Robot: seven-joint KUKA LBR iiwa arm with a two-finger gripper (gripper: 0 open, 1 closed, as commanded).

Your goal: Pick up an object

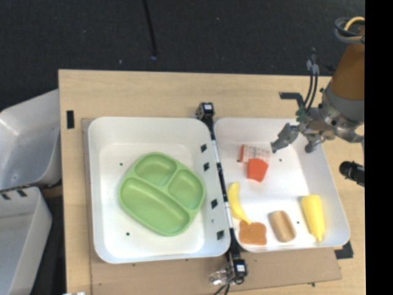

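Note:
The right bin (319, 165) holds several toy foods. An orange-red block (257, 169) lies near its middle, touching a small red-and-white packet (247, 152) behind it. Along the front are a yellow banana (235, 203), an orange piece (252, 233), a tan bun (282, 225) and a yellow corn cob (313, 216). My gripper (298, 139) hangs over the bin's back right part, right of the packet. It is open, its two grey fingers (282, 139) spread apart with nothing between them.
A green divided plate (163, 192) lies in the left bin (98, 165). A black clip (205, 110) sits at the back where the bins meet. A white box (27, 143) stands off the bench's left side.

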